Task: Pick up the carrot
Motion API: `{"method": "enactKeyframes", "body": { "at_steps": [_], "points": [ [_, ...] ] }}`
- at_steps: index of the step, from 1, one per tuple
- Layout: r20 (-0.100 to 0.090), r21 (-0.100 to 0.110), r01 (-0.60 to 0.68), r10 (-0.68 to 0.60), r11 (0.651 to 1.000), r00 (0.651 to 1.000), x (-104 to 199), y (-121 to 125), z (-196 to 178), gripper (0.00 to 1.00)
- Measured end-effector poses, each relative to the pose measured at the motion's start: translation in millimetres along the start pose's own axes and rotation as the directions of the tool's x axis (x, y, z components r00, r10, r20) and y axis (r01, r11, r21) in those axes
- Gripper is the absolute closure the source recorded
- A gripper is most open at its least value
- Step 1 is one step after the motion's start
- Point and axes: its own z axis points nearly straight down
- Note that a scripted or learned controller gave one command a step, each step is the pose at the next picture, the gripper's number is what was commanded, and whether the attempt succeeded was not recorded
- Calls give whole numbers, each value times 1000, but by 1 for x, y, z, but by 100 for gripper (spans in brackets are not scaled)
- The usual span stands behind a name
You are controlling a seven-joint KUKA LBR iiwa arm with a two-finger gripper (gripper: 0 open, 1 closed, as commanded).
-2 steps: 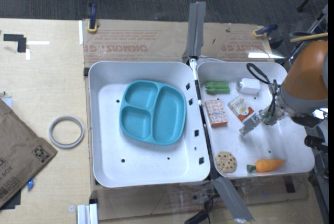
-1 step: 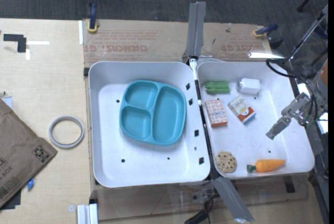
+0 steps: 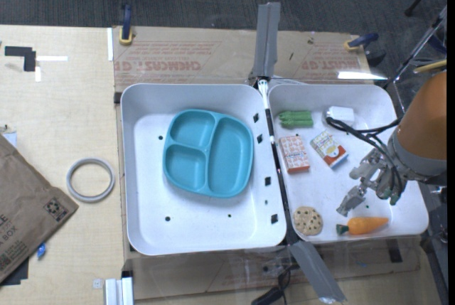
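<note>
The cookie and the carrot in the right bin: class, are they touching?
Apart. The camera view shows a strip of bare white bin floor between the cookie and the green leafy end of the carrot, which lies to the cookie's right.

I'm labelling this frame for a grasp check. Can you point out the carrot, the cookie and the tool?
carrot (image 3: 367, 225): camera view, middle of the orange body.
cookie (image 3: 307, 220): camera view, centre of its top face.
tool (image 3: 353, 200): camera view, midway between the fingertips.
</note>
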Motion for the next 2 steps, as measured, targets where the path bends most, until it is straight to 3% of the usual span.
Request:
{"method": "enactKeyframes", "body": {
  "at_steps": [1, 2],
  "points": [
    [4, -3, -310, 310, 951, 951, 19, 30, 47, 0],
    [2, 0, -413, 413, 911, 911, -24, -34, -20, 0]
  ]
}}
